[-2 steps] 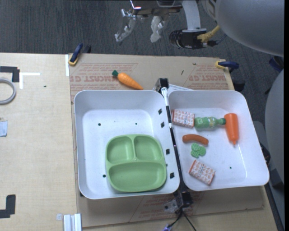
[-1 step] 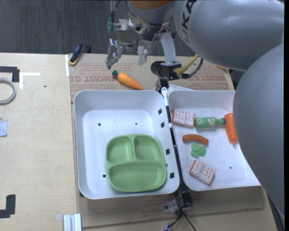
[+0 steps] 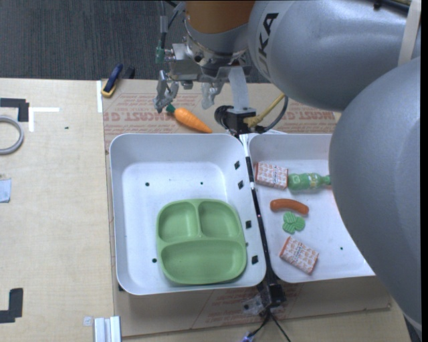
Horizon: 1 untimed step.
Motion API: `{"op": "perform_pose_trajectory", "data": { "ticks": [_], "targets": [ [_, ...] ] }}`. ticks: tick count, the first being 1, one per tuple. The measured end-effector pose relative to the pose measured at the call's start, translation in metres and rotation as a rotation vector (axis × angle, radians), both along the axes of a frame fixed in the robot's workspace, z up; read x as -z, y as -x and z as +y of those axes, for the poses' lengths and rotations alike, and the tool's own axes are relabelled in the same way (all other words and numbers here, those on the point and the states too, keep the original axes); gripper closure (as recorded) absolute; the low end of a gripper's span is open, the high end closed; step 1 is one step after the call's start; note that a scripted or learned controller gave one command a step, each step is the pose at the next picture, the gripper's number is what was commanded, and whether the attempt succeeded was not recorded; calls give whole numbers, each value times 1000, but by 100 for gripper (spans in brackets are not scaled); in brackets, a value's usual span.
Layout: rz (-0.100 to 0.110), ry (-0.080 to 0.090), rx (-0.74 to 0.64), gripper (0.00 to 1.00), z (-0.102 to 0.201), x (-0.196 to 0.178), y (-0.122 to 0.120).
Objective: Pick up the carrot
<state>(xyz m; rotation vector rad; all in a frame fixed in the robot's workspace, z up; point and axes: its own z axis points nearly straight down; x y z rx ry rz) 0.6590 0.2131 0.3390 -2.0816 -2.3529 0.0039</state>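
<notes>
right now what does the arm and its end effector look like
A bulky, smooth grey KUKA arm with black lettering and an orange band above the wrist. The end effector is silver metal with two thin fingers, green fittings and a yellow cable looping nearby.

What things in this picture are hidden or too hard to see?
- Right bin: its right side is hidden behind the big grey arm in the camera view.
- Green bottle: its right end is covered by the arm.
- Snack packs: the print is too small to read.
- Carrot: its green tip sits right by the gripper, so touching or not is unclear.
</notes>
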Motion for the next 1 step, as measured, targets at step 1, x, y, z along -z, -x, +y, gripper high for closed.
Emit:
{"op": "perform_pose_trajectory", "data": {
  "ticks": [1],
  "targets": [
    [-2,0,361,0,-6,-17,0]
  ]
}}
